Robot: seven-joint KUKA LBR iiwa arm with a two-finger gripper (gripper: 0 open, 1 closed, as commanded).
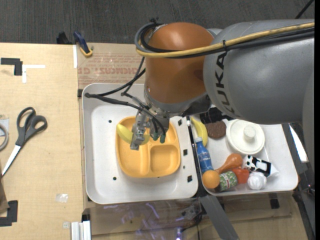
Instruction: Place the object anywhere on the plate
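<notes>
Over the left bin (100, 184) we see our gripper (145, 131) low above the yellow plate (150, 161), beside a banana (123, 132) lying on the plate's upper-left compartment. Whether it pinches the banana we cannot tell. Other toys fill the right bin (287, 176).

– From my screen the plate (150, 159) reads as smooth yellow-orange plastic, faintly glossy. You agree?

– I do. I'd call the left bin (100, 149) matt white plastic, and the arm (260, 69) smooth grey painted metal with a shiny orange band (175, 59).

– The bench (40, 74) looks like pale, matt wood to me. The scissors (25, 129) have dark plastic handles and metal blades.
</notes>
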